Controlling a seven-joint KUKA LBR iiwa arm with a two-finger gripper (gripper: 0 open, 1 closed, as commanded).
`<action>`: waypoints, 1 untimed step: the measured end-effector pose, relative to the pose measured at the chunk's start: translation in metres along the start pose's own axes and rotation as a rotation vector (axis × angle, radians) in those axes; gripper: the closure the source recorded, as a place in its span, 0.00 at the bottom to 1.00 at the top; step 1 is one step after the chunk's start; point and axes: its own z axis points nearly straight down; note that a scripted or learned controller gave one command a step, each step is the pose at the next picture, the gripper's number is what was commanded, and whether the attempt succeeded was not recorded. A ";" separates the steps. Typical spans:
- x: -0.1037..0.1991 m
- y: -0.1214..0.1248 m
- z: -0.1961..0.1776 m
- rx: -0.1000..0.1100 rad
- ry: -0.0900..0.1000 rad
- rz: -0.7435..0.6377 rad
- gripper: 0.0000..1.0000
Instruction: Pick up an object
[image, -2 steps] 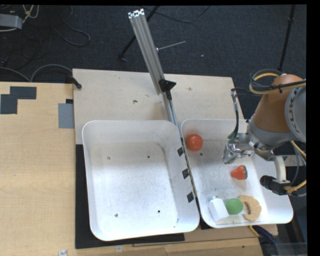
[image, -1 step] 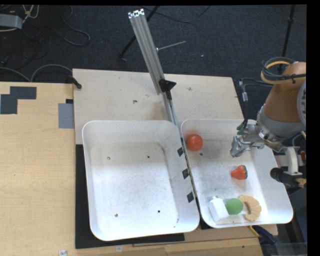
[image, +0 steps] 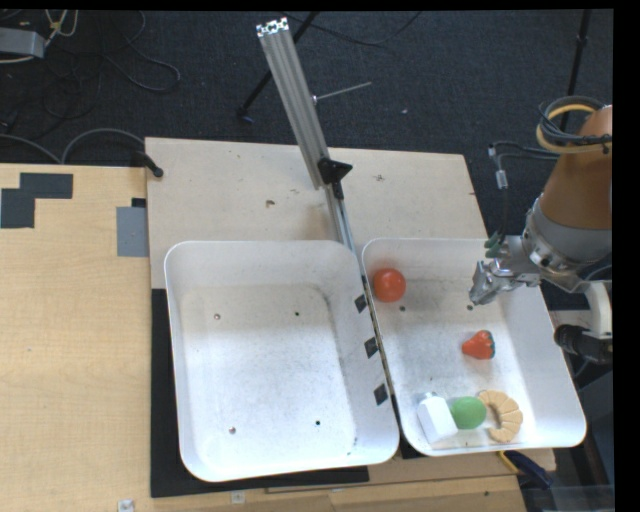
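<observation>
Overhead, fingers (image: 482, 291) over right bin (image: 560, 400), grip state unclear, red ball (image: 389, 285), strawberry (image: 479, 345) apart.

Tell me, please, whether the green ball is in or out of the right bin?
In: the green ball lies inside the right bin, near its front edge.

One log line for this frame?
pincer over right bin | nothing visibly held | ball, strawberry lie apart
</observation>
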 end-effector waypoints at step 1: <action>0.053 -0.010 -0.006 0.005 0.003 -0.004 1.00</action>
